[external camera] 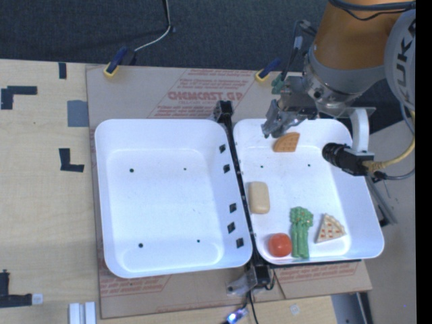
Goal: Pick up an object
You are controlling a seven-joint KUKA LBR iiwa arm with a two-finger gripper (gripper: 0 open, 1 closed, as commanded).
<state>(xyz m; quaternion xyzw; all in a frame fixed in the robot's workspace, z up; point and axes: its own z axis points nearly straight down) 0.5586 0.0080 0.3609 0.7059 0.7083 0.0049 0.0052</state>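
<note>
The right bin (337,174) holds a tan waffle-like piece (287,142) near its far edge, a cream block (259,198) on its left side, a red tomato (280,244), a green broccoli stalk (300,231) and a pizza slice (329,229) near the front. My gripper (278,125) hangs over the far left part of this bin, just left of and above the waffle piece. Its dark fingers point down and nothing shows between them.
The left bin (162,194) lies beside the right one, with a black divider rail (233,181) between them. A black cylinder with a cable (344,157) juts over the right bin's far right side. Clamps (116,63) hold the cardboard base.
</note>
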